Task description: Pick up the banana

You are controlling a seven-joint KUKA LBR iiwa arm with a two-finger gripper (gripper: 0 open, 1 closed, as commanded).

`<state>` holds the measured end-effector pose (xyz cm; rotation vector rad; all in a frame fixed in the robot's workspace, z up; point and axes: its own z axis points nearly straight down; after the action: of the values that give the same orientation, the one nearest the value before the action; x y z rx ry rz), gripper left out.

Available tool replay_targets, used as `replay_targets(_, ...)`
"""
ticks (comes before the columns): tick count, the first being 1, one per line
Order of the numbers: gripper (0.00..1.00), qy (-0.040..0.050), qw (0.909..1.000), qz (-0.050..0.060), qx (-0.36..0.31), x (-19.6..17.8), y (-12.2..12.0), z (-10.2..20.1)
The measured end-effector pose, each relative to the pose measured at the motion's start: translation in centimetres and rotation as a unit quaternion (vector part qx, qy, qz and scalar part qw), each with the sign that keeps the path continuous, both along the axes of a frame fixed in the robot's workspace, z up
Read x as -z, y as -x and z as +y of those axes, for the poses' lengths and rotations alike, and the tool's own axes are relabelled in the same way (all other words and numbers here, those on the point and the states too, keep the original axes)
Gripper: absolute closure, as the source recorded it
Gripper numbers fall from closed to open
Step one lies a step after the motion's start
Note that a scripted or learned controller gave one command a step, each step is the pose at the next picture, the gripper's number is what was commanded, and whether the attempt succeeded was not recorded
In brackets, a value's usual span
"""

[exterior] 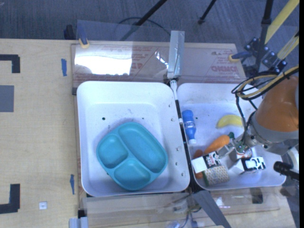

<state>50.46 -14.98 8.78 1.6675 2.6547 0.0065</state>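
We see the arm (pixel 280 113) reaching into the right bin (pixel 204 91) from the right, its grey and orange bulk hiding the bin's far side. The gripper (pixel 237 151) sits low among clutter, and we cannot tell whether it is open or closed. The banana (pixel 229 121) lies on the bin floor just above and slightly left of the gripper, partly cut off by the arm. Nearby we see a carrot (pixel 216 144) and a blue bottle (pixel 189 125). The left bin (pixel 95 99) holds a blue divided plate (pixel 131 155).
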Motion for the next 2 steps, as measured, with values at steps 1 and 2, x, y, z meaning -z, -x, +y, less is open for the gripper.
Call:
replay_targets(1,0.0,-0.0001,0.9946,0.0,0.104,0.1,0.4,-5.3)
replay_targets(2,0.0,-0.0001,0.9858,0.003,0.168,-3.0,0.2,-6.0)
